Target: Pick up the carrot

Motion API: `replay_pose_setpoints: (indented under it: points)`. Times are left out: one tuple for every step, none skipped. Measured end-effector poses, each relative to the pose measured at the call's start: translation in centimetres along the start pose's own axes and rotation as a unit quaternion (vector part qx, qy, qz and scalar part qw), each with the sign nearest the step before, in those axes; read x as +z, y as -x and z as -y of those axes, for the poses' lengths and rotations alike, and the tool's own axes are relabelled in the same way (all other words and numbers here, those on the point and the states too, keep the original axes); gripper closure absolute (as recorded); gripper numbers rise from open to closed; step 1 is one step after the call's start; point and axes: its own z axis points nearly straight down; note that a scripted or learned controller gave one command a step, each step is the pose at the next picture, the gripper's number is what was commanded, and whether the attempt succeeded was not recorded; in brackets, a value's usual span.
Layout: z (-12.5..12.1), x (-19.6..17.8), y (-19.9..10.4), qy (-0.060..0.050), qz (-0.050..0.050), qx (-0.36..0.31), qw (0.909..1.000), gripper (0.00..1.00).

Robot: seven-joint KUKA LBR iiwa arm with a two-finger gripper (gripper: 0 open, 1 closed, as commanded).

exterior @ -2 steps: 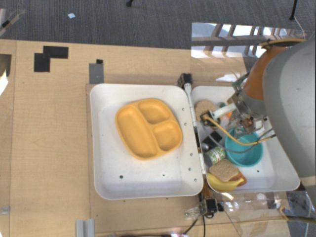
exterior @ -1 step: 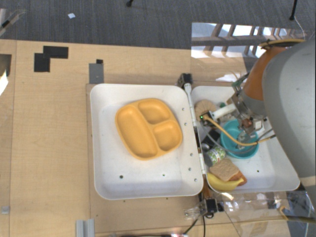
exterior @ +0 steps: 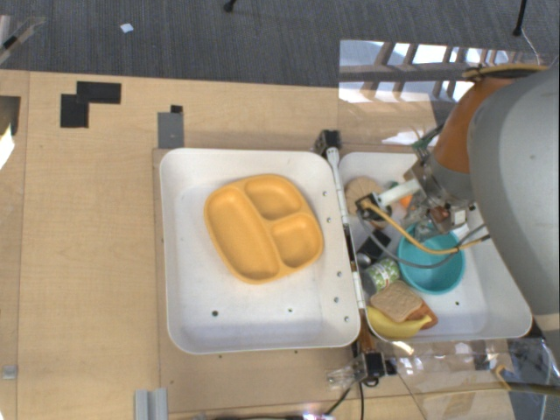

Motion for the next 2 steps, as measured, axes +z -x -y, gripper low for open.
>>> replay_pose_setpoints:
  points:
    - [0.0,0.0,0.0,0.000,0.000,0.000,1.0000,0.00]
    - [0.8,2.2,1.5,0.001,0.002,0.016,0.9999,0.00]
